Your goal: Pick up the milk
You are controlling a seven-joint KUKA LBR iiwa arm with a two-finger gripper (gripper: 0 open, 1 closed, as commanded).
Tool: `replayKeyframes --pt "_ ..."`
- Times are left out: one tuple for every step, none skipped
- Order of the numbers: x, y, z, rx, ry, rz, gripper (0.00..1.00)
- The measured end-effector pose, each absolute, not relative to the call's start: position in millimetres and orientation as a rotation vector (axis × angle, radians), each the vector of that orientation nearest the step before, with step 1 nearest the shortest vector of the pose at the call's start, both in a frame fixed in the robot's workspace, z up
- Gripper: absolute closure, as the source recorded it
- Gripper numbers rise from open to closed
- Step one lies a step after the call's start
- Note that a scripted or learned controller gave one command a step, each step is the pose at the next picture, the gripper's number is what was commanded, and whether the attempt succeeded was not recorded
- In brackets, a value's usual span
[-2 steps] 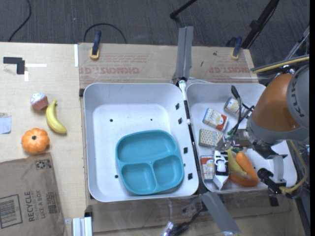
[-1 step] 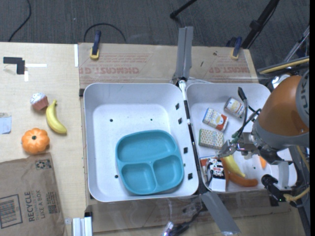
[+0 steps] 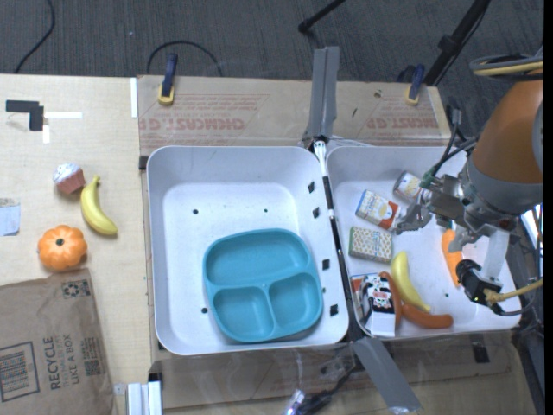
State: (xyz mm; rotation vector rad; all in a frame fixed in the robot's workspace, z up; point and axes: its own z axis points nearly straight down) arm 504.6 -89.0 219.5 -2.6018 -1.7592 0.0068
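Note:
The milk carton [image 3: 378,303], white with black cow patches and a red end, lies on its side in the front left corner of the right bin [image 3: 432,158]. A yellow banana [image 3: 404,280] lies just right of it, touching or overlapping its edge. My gripper [image 3: 411,217] hangs over the middle of the right bin, well behind the milk, next to a small white, yellow and blue carton [image 3: 375,206]. Nothing shows in its grasp.
The right bin also holds a speckled box [image 3: 371,244], a small can [image 3: 408,183], an orange carrot-like piece [image 3: 425,320] and an orange object [image 3: 450,251] under the arm. A blue divided plate [image 3: 259,284] lies in the left bin [image 3: 173,232]. Toy food lies on the bench at left.

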Motion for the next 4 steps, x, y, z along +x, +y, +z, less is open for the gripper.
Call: replayKeyframes --pt "478.5 -43.9 189.8 -2.515 -1.877 0.009 0.00" --pt "605.8 -95.7 186.5 -2.448 -1.967 0.007 0.00" --pt "487.7 -82.0 190.0 -2.412 -2.008 0.007 0.00" --pt "478.5 -101.5 94.0 -2.041 -2.390 -0.003 0.00"
